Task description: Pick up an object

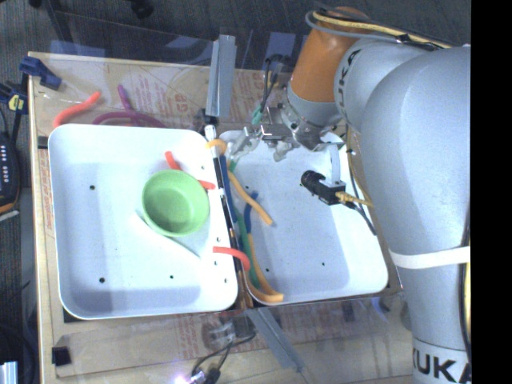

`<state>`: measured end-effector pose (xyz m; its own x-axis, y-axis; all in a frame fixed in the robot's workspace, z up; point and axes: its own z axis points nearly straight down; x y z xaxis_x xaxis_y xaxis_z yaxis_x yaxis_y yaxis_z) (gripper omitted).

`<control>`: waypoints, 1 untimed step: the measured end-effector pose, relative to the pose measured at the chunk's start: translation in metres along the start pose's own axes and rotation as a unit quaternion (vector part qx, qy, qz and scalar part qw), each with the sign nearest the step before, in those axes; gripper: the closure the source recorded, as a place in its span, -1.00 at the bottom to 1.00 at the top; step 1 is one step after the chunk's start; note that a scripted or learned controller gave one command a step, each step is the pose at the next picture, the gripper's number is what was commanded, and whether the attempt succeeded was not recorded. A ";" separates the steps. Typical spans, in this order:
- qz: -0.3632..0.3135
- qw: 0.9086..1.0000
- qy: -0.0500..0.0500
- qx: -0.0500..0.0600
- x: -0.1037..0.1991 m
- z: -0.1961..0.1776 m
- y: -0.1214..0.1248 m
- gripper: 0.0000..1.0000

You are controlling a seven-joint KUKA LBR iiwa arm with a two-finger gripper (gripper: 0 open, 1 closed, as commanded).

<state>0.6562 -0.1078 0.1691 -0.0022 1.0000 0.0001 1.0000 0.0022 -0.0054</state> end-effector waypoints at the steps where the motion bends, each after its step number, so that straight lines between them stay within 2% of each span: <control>1: -0.045 0.999 0.000 0.000 -0.006 0.056 -0.073 -1.00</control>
